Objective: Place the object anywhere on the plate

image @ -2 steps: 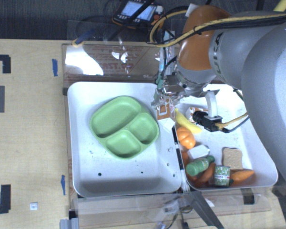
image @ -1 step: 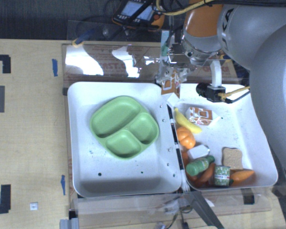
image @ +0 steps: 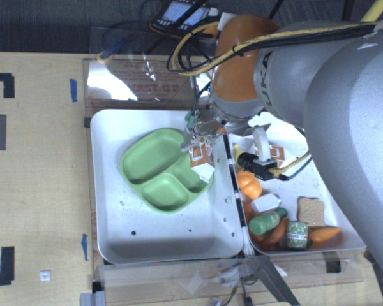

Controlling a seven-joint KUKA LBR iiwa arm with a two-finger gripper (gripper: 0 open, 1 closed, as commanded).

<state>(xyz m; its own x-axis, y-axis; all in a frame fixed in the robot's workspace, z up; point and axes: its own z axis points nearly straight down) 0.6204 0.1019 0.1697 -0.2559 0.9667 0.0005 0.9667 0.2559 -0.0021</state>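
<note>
Gripper (image: 198,139) position: I read it low over the right rim of the green divided plate (image: 159,169) in the left bin (image: 108,190), with a small white-and-orange carton (image: 203,158) hanging directly beneath it at the plate edge. I cannot tell whether the carton is actually gripped or resting loose. I judge the carton light, thin-walled and easily crushed; take hold across its flat faces near mid-height. The right bin (image: 345,244) holds an orange (image: 249,185), a green bottle (image: 267,222), a bread slice (image: 311,210) and a carrot (image: 324,234).
</note>
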